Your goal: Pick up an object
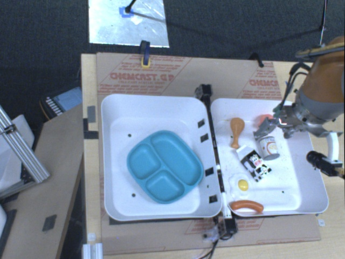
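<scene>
Right above the small can [268,146] the hand [275,124] is parked, grip state can't be told; a straight, centred drop is probably needed.

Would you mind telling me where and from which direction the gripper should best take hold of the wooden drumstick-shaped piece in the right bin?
Grip the drumstick-shaped piece on its narrow handle, the lower part, coming straight down from above with fingers closing across its width. It appears to lie flat on the right bin floor, and the rounded head would likely slip. The can lies right of it, so keep clear that side.
</scene>
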You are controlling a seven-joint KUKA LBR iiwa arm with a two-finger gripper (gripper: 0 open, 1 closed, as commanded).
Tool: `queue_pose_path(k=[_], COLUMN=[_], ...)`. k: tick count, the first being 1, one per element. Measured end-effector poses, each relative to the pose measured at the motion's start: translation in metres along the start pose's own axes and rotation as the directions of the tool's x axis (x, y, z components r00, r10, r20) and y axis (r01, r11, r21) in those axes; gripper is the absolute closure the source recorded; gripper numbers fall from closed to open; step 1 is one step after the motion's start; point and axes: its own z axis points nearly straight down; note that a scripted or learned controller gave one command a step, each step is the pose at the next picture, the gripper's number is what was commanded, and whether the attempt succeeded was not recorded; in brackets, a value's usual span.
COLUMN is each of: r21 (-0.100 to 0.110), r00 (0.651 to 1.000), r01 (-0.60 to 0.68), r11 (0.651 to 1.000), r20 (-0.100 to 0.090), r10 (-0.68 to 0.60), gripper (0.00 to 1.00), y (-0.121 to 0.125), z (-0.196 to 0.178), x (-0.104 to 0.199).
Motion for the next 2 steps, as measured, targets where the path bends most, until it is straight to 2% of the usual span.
queue_pose_path(k=[1,2], r21=[0.000,-0.016], r00=[1.000,1.000], r01=[0.000,0.000], r11=[1.000,1.000], r20=[0.000,0.002], r10=[0.000,0.000], gripper=[0.00,0.00], y=[-0.006,0.004], z=[0.044,0.084], x=[0.003,0.002])
